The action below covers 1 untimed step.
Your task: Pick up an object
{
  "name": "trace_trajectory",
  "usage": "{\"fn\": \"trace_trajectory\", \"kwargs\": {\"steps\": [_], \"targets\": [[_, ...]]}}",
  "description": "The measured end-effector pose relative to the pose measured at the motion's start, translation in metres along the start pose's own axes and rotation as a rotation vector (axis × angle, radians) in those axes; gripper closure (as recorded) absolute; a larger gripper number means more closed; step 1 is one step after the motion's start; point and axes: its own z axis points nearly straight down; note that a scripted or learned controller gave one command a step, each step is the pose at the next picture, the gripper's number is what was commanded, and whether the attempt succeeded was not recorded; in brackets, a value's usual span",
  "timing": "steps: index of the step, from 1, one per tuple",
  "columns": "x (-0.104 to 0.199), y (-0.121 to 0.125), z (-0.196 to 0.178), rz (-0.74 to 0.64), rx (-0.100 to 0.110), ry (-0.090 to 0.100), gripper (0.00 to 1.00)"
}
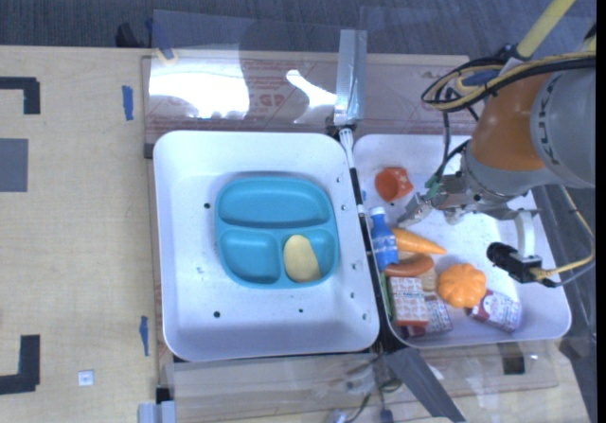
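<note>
My gripper [420, 209] hangs low over the right bin [557, 321], just above the thick end of an orange carrot [422, 243] and right of a red-orange toy [393, 183]. Nothing shows between its tips. Below the carrot lie a brown sausage [409, 266], an orange pumpkin-like fruit [461, 285], a printed box [418, 307] and a small packet [498, 310]. A blue bottle [383, 241] lies along the bin's left wall. The grey arm with its orange band [511, 132] hides the bin's back right part.
The left bin [180, 251] holds a blue divided tray [258, 213] with a yellow oval fruit [301, 258] in its lower right compartment. A black connector with cables [513, 261] hangs over the right bin's right side. A clear sheet [237, 90] lies behind the bins.
</note>
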Motion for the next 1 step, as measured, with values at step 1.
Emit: {"fn": "trace_trajectory", "kwargs": {"steps": [1], "targets": [[0.0164,-0.0475,-0.0003,-0.021,-0.004,-0.001,0.0]]}}
